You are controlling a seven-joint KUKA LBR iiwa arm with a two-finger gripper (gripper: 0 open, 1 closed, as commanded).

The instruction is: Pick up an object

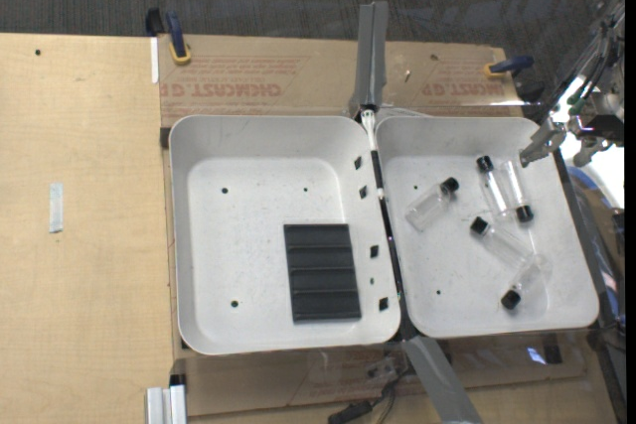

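Bench (pixel 79 114): pale wood, bare at left apart from a small grey strip (pixel 56 209); cardboard sheet (pixel 258 79) under the far edge of both bins, clamped at two corners.
Left bin (pixel 199 154): white, shallow, rounded rim; wide open floor on the far and left sides.
Right bin (pixel 566 308): touching the left bin along the centre rim; open floor along the far-left corner and near-left edge.
Black ridged block (pixel 321 271): flat in the left bin, near its front-right corner, just short of the rim.
Clear vials with black caps (pixel 505 189): five or so, lying scattered in the right bin's middle and right half, some overlapping.
Gripper (pixel 542 146): over the right bin's far-right rim, above the vials; fingers' state impossible to tell.
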